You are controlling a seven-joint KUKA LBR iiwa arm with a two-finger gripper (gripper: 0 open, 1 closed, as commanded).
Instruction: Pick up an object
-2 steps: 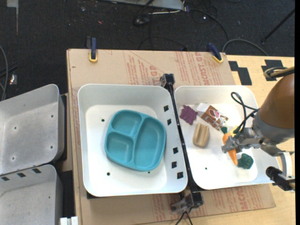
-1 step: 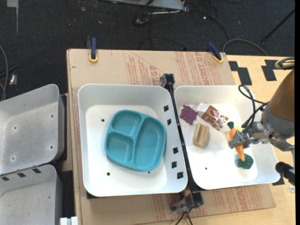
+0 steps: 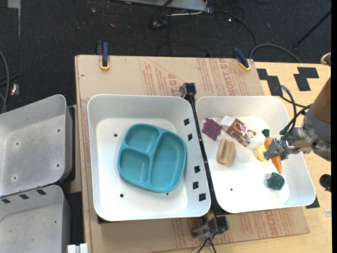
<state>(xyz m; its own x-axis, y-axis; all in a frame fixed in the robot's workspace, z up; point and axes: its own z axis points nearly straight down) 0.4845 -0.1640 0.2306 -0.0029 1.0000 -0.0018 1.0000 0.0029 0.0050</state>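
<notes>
The right bin (image 3: 247, 202) holds several small items: a purple piece (image 3: 212, 128), a brown and white box (image 3: 240, 132), a tan bread-like block (image 3: 225, 152), a yellow piece (image 3: 260, 153), an orange carrot (image 3: 277, 163) and a dark green lump (image 3: 275, 181). My gripper (image 3: 274, 151) reaches in from the right and sits low over the top end of the carrot, right beside the yellow piece. Its tip covers part of the carrot.
A teal divided plate (image 3: 152, 157) lies in the left bin (image 3: 100, 115). A black divider with clips (image 3: 197, 141) runs between the bins. Grey trays (image 3: 31, 141) sit off the bench to the left. Cables trail near the arm (image 3: 318, 120).
</notes>
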